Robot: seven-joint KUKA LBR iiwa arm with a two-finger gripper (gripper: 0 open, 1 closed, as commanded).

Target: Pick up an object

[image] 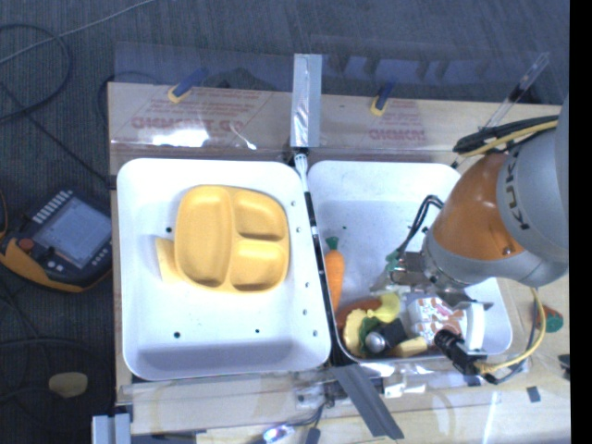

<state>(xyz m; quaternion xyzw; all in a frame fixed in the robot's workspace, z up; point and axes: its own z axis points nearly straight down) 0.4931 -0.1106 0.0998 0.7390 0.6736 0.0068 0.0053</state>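
My gripper [413, 296] reaches down into the right bin [370, 202], over a heap of small objects at the bin's near end. The heap holds an orange carrot [334, 271], a yellow piece [388, 305], a dark round-ended thing [375, 341] and a red-and-white packet [435, 316]. The arm's orange band [476, 215] and grey wrist cover the bin's right side and hide the fingertips. Whether anything sits between the fingers is hidden.
The left bin [148, 340] holds a yellow divided tray [231, 237], with a pale flat sheet [164, 255] poking out under its left edge. A handheld control unit [55, 239] lies on the floor to the left. Black and yellow cables [504, 135] run along the bench at the upper right.
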